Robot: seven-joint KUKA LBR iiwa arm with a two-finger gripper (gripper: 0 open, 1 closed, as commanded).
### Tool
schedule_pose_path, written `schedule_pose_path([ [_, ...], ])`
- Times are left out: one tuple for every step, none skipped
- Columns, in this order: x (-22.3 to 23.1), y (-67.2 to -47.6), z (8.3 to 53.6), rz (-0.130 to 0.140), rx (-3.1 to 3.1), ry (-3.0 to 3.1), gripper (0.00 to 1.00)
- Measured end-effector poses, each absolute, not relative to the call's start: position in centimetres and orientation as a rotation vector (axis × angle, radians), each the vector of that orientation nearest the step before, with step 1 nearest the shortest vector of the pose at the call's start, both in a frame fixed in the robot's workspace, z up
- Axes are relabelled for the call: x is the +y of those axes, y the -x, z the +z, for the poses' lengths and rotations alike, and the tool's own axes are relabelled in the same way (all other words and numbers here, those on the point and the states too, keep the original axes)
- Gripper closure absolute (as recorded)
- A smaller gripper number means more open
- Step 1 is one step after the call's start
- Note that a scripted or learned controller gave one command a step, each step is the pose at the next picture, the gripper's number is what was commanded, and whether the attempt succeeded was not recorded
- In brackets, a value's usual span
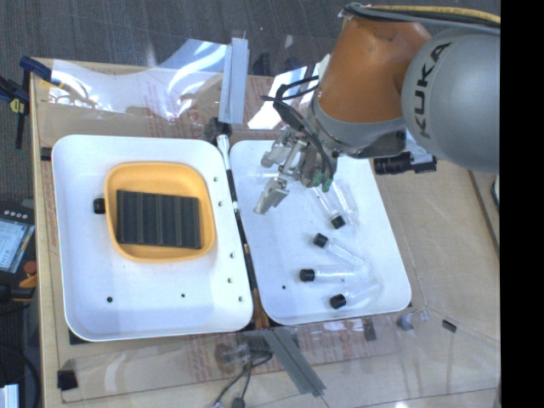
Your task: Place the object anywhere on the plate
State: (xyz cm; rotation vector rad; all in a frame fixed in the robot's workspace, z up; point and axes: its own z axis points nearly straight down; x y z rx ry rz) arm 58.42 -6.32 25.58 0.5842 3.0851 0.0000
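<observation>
A yellow plate (157, 181) with a dark ribbed centre lies in the left bin (85, 304). Several clear tubes with black caps lie in the right bin (280, 296): one (331, 204) near the top, one (336, 249) in the middle, and two lower down (327, 273) (357, 294). My gripper (293, 190) hangs over the upper left part of the right bin, just left of the topmost tube. It is open and I see nothing between its fingers (272, 198).
A small black piece (99, 205) sits in the left bin beside the plate's left rim. A grey bar (232, 79) and crinkled clear plastic (127, 87) lie behind the bins. The arm's orange band (365, 66) looms over the right bin's far edge.
</observation>
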Motion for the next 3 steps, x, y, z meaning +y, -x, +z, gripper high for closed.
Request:
schedule_pose_path([
  [-8.6,-60.5,24.4,-0.001,3.087,-0.574,0.00],
  [-9.9,-61.6,23.4,-0.001,3.076,-0.622,0.00],
  [-11.5,-61.7,23.6,-0.002,3.072,-0.631,0.00],
])
